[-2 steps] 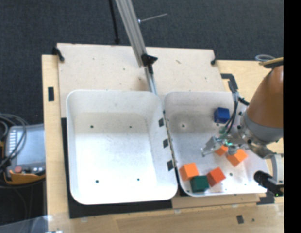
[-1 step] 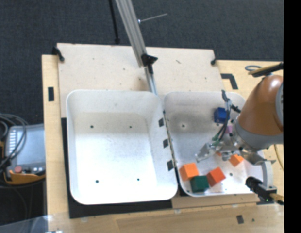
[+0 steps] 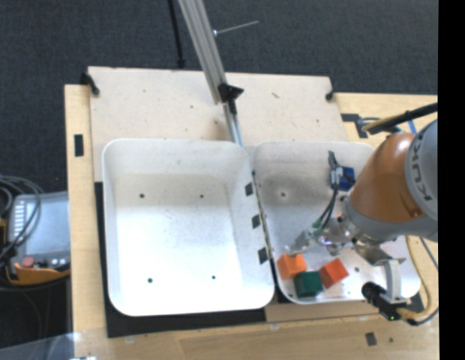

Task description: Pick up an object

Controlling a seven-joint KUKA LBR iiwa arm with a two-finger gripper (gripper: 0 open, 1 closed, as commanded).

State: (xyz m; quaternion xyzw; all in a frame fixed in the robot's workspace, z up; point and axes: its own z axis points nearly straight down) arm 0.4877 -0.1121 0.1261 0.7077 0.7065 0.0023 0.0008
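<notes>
Three small blocks sit bunched at the near end of the right shallow white plastic bin [image 3: 292, 163]: an orange cube [image 3: 293, 265], a dark green cube [image 3: 308, 283] just beside it on the near side, and an orange-red block [image 3: 334, 271] to the green one's right. All three are close together, maybe touching; hard to say. The grey arm with orange band [image 3: 390, 182] leans in over the same bin, wrist over its middle. Tool [image 3: 322, 238] hangs just on the far side of the blocks, between the orange cube and the orange-red block but further from the bin's near rim. Can't tell if the tool is released or clenched; nothing visibly between its tips. Likely next: a short shift toward the near rim and down; the orange cube looks the closest target. Clutter may spoil the grasp. Left white bin [image 3: 180, 223] sits alongside on the table [image 3: 157, 103].
</notes>
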